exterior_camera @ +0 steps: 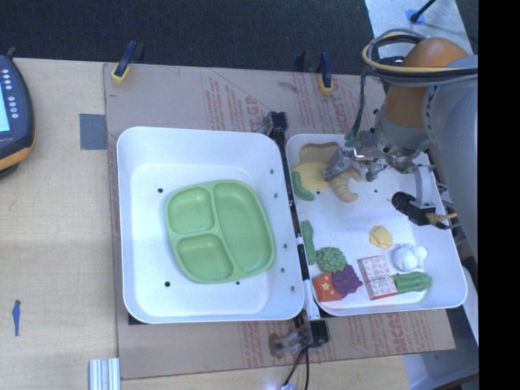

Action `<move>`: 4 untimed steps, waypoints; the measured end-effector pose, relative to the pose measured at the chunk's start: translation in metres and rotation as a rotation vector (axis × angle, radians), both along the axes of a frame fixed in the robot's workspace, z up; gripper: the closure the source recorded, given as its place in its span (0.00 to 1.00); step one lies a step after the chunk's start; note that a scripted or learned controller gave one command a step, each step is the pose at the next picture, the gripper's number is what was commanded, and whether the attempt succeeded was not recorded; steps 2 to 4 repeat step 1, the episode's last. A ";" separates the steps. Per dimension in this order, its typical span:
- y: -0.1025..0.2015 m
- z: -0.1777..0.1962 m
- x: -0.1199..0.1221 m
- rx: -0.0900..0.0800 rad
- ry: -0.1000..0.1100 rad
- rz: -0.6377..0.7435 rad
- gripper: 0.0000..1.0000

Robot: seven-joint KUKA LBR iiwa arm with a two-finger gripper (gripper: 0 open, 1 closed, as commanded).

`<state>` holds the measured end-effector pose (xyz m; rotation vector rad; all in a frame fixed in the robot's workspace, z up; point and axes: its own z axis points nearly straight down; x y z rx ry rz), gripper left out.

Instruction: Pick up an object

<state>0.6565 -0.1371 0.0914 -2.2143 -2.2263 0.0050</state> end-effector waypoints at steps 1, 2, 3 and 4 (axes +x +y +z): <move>-0.001 0.014 0.001 -0.002 -0.002 0.004 1.00; -0.001 0.014 0.001 -0.002 -0.002 0.004 1.00; -0.001 0.014 0.001 -0.002 -0.002 0.004 1.00; -0.001 0.014 0.001 -0.002 -0.002 0.004 1.00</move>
